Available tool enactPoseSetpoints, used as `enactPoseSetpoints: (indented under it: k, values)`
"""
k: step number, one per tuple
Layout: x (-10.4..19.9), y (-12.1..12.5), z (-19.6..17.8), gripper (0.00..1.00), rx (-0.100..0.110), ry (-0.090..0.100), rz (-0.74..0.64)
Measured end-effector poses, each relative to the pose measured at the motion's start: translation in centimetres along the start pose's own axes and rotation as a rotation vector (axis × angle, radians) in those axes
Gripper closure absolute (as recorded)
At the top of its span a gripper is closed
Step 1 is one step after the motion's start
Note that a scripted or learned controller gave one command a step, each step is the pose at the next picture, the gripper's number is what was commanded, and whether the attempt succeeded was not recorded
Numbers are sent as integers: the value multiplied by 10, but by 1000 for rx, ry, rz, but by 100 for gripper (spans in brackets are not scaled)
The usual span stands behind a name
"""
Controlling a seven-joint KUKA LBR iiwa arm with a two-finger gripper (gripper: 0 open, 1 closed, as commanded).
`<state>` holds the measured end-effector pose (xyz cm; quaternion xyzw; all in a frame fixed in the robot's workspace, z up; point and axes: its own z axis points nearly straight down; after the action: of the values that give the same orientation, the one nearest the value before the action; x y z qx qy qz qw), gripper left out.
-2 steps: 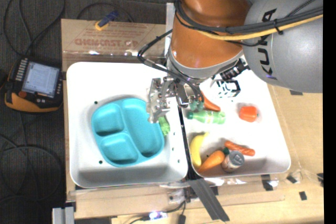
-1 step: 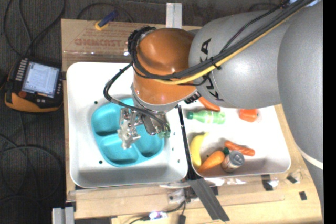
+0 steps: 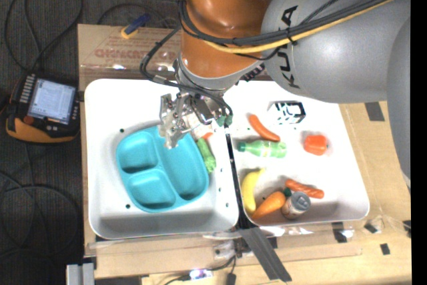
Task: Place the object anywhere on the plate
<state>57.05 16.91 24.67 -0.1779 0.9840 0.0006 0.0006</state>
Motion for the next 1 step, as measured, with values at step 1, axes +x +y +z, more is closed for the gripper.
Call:
enactPoseSetpoints:
  k: [1]
  values:
    - [69, -16, 42, 100, -1, 4, -104]
